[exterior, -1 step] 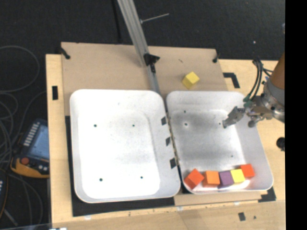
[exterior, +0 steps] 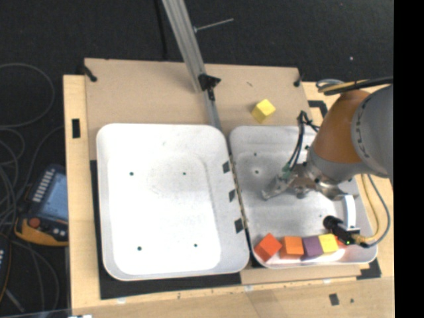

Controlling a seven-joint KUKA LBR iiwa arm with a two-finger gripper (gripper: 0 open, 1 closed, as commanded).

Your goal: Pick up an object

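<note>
Along the front wall of the right bin (exterior: 265, 144) lie several blocks in a row: a red-orange one (exterior: 268, 246), an orange one (exterior: 293, 246), a purple one (exterior: 311, 246) and a yellow one (exterior: 328, 244). My gripper (exterior: 271, 192) hangs low over the middle of the right bin, behind the row of blocks and apart from them. I see nothing held in it. The grey arm with its orange band (exterior: 338, 128) comes in from the right above it.
A yellow cube (exterior: 263, 110) sits on the bench board behind the right bin, outside both bins. The left bin (exterior: 162, 197) lies beside the right one. A metal rail (exterior: 189, 38) slants up from the bins' shared back corner.
</note>
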